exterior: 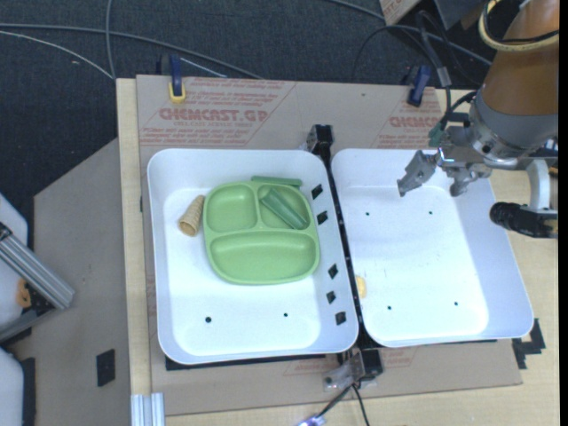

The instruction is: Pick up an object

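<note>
A green divided plate [260, 234] lies in the left bin [177, 327]. A darker green object [285, 206] rests in its upper right compartment, and a green strip [276, 182] lies just behind the plate. A tan ice-cream cone [190, 216] lies at the plate's left side. My gripper [437, 177] hangs over the upper part of the right bin [461, 318], far from the plate. Its fingers [411, 177] are spread apart, and nothing is between them.
A small yellowish bit [360, 286] sits at the right bin's left wall. Black clips [320, 138] hold the divider between the bins. Blue clamps [177, 78] grip the board's back edge. Cables run over the dark floor behind.
</note>
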Motion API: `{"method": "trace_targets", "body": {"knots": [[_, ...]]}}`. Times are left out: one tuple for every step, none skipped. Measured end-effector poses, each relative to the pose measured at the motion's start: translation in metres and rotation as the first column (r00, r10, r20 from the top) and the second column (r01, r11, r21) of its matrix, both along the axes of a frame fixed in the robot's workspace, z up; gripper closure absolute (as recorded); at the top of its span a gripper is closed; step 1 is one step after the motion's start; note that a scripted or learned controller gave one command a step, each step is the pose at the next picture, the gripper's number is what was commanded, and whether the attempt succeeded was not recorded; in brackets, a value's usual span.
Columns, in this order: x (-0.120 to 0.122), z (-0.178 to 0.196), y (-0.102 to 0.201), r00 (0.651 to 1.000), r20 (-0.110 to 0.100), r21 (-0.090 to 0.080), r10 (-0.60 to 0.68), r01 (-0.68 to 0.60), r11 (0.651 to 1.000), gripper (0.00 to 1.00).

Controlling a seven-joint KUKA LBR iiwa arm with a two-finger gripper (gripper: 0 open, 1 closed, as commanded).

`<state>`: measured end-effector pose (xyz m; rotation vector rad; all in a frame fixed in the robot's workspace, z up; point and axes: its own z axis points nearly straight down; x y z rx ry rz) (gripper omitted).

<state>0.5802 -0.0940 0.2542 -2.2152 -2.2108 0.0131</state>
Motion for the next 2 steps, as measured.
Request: {"method": "trace_targets", "body": {"knots": [[0.002, 0.007, 0.000, 1.000, 0.013, -0.001, 0.003, -0.002, 1.000, 0.00], [0.008, -0.054, -0.002, 1.000, 0.006, -0.001, 0.001, -0.001, 1.000, 0.00]]}}
